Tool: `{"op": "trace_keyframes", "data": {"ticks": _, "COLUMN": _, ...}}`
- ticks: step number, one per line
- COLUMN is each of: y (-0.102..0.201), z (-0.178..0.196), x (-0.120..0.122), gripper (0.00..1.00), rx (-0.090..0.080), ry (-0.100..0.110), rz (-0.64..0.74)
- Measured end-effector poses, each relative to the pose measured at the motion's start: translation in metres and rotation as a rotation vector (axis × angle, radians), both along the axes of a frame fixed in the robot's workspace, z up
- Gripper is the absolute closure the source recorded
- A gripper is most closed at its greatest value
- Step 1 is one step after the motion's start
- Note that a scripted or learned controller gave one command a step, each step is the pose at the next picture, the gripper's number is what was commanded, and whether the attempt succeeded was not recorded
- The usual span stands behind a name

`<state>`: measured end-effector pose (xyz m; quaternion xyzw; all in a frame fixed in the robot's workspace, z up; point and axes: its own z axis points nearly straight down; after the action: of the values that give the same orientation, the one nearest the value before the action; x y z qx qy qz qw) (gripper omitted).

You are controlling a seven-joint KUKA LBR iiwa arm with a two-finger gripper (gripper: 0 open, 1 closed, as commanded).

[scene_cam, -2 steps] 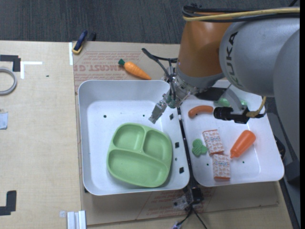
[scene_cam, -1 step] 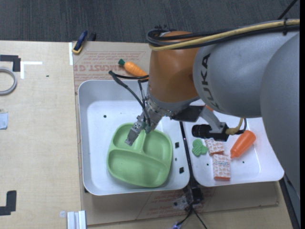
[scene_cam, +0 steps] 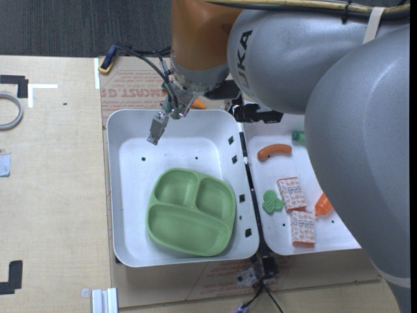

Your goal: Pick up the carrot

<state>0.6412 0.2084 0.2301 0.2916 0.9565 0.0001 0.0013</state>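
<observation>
Tan bench (scene_cam: 52, 194) carries two white bins; green tray (scene_cam: 191, 212) in left bin (scene_cam: 130, 168); carrot (scene_cam: 324, 205) in right bin (scene_cam: 339, 238) – arm partly covers it. Fingers' state: cannot tell.

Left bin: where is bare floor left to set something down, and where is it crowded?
In the left bin, bare floor lies between the back wall and the green divided plate, below the gripper, plus a strip along its left wall. The right bin is crowded: sausage, packets, carrot.

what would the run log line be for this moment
task: pick up carrot | pincer: over left bin, far corner, carrying nothing | carrot: right bin, partly behind arm | status: not picked
</observation>
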Motion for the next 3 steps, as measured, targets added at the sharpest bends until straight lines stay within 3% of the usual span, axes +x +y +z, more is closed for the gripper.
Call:
{"op": "trace_keyframes", "data": {"ticks": 1, "y": 0.015, "z": -0.037, "x": -0.068, "gripper": 0.0, "rx": 0.0, "ry": 0.003, "rz": -0.163}}
{"op": "trace_keyframes", "data": {"ticks": 2, "y": 0.004, "z": 0.042, "x": -0.016, "gripper": 0.0, "rx": 0.0, "ry": -0.001, "rz": 0.163}}
{"op": "trace_keyframes", "data": {"ticks": 3, "y": 0.02, "z": -0.073, "x": -0.067, "gripper": 0.0, "rx": 0.0, "ry": 0.002, "rz": 0.006}}
